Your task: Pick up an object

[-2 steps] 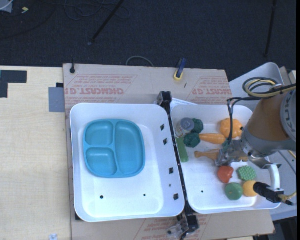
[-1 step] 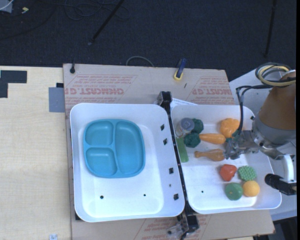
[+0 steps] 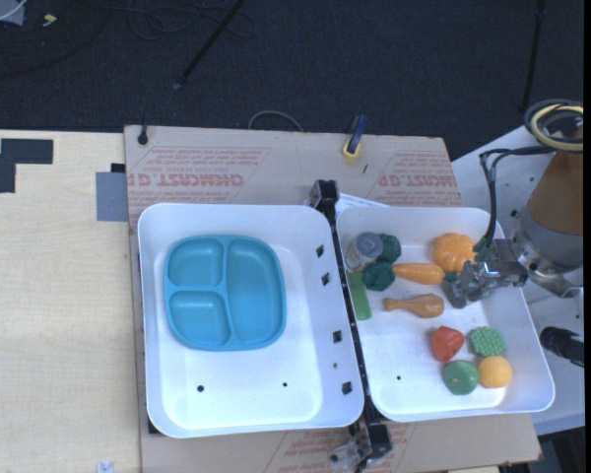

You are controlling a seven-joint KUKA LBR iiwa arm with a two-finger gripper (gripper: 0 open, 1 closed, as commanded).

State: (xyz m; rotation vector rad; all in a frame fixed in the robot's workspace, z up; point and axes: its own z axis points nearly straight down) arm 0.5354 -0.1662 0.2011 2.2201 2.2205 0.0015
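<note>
Reaching in from the right of the frame, the arm (image 3: 557, 205) has its gripper (image 3: 470, 282) low over the right bin (image 3: 532, 382), among the toy foods at centre right. Step in hand, as I judge it: the approach — nothing is lifted. Whether the claw is released or clenched I cannot tell (it reads as a dark, blurred cluster, and its tips merge with the shadows beneath).

Candidate objects, all in the right bin:
- orange round piece (image 3: 453, 249), just up-left of the gripper, nearest
- carrot-like orange piece (image 3: 419, 273), left of the gripper
- tan drumstick-shaped piece (image 3: 415, 305), lower left of it
- red piece (image 3: 447, 342) and green textured piece (image 3: 488, 340), below
- green ball (image 3: 460, 376) and yellow ball (image 3: 494, 371), lower right of the bin, touching
- dark green lumps (image 3: 379, 261) and a green stick (image 3: 359, 294) by the bin's left wall

Left bin (image 3: 163, 402) holds a blue divided plate (image 3: 224, 292), well apart from the action.

Next move, my estimate: settle on one piece — probably the orange round one or the carrot — descend with fingers straddling it, close, then lift straight up. Crowding there risks a nudge rather than a grasp.

Hard to make out: whether the gripper touches anything, and what the greyish item (image 3: 362, 247) near the dark green lumps is. The arm's upper part is cut off at the right edge.
</note>
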